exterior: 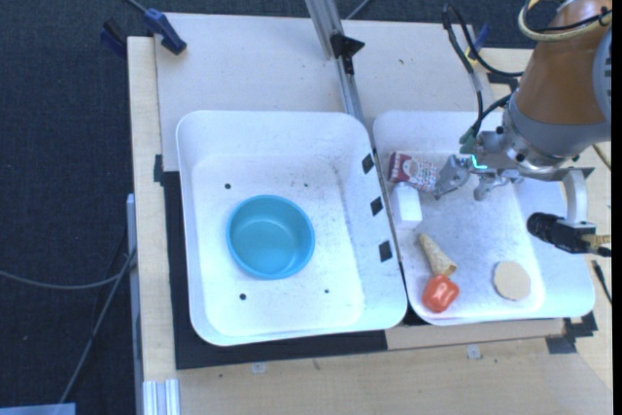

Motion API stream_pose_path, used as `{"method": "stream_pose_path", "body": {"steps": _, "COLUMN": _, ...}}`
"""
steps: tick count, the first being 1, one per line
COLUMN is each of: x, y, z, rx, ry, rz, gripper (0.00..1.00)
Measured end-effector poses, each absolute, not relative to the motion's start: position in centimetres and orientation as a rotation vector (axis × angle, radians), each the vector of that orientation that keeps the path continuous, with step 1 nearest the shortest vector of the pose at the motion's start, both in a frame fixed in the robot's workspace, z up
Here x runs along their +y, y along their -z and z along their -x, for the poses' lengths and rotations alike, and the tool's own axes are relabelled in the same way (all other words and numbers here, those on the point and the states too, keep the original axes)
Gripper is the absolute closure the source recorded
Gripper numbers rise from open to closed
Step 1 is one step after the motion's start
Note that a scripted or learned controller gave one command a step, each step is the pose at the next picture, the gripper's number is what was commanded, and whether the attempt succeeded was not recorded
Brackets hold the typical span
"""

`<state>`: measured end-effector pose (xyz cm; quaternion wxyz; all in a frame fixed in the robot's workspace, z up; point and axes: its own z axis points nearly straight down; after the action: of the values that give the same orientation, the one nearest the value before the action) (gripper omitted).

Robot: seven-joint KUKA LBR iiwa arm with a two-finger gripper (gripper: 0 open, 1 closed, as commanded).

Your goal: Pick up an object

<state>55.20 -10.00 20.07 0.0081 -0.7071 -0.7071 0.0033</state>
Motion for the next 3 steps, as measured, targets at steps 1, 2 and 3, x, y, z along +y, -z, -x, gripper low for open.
{"method": "stream_pose_path", "body": {"steps": 1, "x": -10.0, "y": -20.3, "z": -55.3, "rx": -2.213, "ry": -0.005, "rz": 2.212, "gripper": 0.0}}
{"method": "stream_pose_path", "body": {"steps": 2, "x": -9.6, "y": -16.0, "z": -55.4, "rx": -2.209, "ry": -0.011, "rz": 2.21, "gripper": 0.0}}
{"method": "stream_pose_path", "body": {"steps": 3, "x": -10.3, "y": -11.1, "z": -56.1, "rx": -2.209, "ry": -0.003, "rz": 2.213, "gripper": 0.0}}
